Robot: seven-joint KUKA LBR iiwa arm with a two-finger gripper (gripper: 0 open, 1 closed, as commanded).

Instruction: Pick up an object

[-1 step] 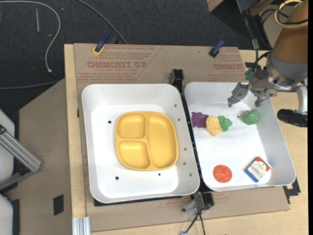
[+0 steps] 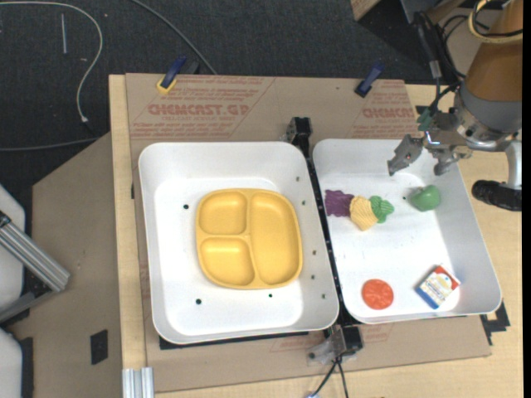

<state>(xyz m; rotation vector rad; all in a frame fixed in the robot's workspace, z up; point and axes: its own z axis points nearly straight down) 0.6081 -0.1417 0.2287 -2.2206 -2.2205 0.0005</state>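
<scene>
The end effector [image 2: 421, 161] hangs over the far part of the right shallow white bin [image 2: 474, 247], its 2 fingers spread apart with nothing between them. The closest candidate is the small green rounded toy [image 2: 426, 198], lying on the bin floor just beside the end effector, toward 6 o'clock from it and clear of its neighbours.

That isolation makes it the sensible choice. To do this step well, I would centre the open fingers squarely over the green toy, descend straight, and close only once both fingers reach below its widest part; a rounded shape will likely squirt sideways if pinched high or off-centre.

Toward 9 o'clock from the green toy sits a tight cluster: a purple soft piece [image 2: 337, 201], a pale yellow ridged piece [image 2: 362, 214] and a green leafy piece [image 2: 382, 208], touching each other, so harder to grasp singly. A flat red disc [image 2: 377, 293] and a small white, blue and red packet [image 2: 437, 287] lie at the near edge.
</scene>
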